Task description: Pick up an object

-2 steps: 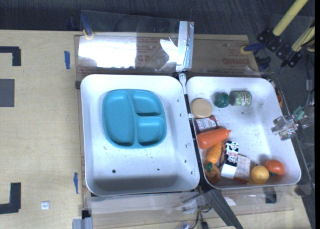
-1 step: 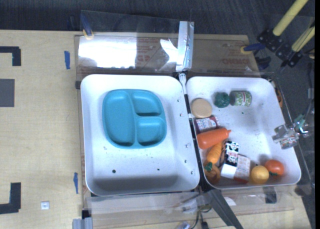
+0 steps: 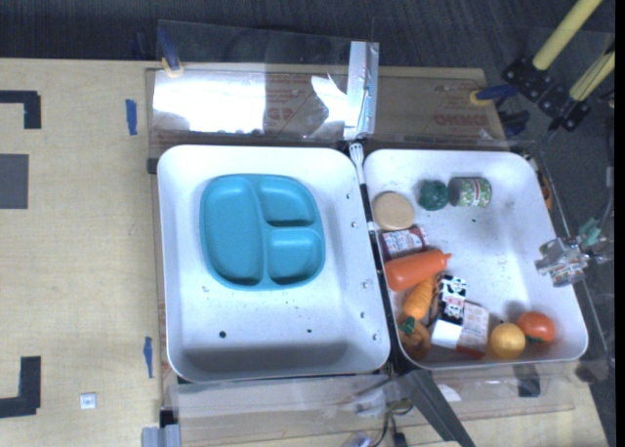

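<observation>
Nearest, a tomato [image 3: 536,326], lemon [image 3: 507,340] and carrot [image 3: 416,267] lie in the right bin [image 3: 508,240]; beyond, a green can [image 3: 470,191]. Left bin [image 3: 186,269] holds 1 blue tray [image 3: 262,229]. Pincer state: cannot tell

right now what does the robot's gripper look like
A small, pale grey, metallic-looking gripper at the right rim of the right-hand shallow white bin, with a tiny teal-green part just above it. It is too small and blurred to make out any cables or markings.
</observation>
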### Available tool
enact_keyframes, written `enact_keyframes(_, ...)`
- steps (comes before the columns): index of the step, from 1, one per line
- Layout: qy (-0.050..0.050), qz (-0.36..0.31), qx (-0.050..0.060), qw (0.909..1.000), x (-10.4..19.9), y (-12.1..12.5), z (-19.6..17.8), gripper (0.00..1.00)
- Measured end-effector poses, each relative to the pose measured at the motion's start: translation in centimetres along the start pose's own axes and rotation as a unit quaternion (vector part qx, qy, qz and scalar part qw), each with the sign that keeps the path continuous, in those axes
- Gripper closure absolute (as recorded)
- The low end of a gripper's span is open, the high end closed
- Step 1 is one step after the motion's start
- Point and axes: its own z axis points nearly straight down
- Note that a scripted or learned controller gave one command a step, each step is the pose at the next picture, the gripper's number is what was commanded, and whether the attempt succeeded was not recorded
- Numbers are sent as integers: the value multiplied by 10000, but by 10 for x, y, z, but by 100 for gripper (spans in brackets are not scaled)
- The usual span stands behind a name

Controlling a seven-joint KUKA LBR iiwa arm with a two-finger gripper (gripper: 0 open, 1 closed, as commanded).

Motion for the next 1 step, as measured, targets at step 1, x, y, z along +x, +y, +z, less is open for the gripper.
enact_keyframes(1,15,-938,13,9956,76,26,1,100)
